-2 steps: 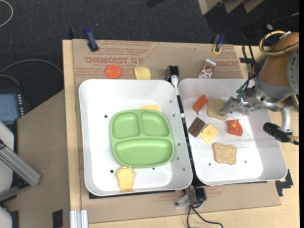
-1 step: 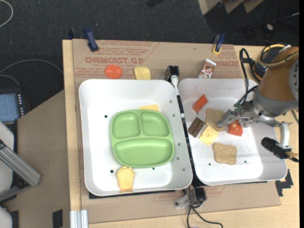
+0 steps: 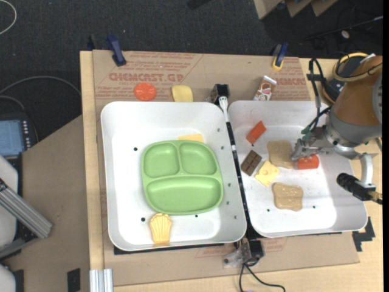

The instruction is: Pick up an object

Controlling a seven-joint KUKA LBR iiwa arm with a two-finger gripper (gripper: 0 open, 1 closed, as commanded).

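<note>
The right bin point(image 3: 346, 221) holds several toy foods: an orange-red block point(image 3: 256, 131), a brown chocolate bar point(image 3: 250, 162), a yellow cheese wedge point(image 3: 267, 174), a tan slice point(image 3: 279, 153), a toast piece point(image 3: 287, 196) and a small red piece point(image 3: 309, 162). My gripper point(image 3: 302, 150) is low over the bin's right half. It sits at the tan slice's right edge, directly above and touching or nearly touching the red piece. Nothing is lifted off the bin floor.
The left bin point(image 3: 115, 163) carries a green divided plate point(image 3: 181, 176), a yellow slice point(image 3: 191, 138) behind it and a yellow ridged piece point(image 3: 160, 228) in front. On the board behind the bins lie an orange tomato point(image 3: 144, 91), a yellow piece point(image 3: 182, 93) and a small carton point(image 3: 264, 89).
</note>
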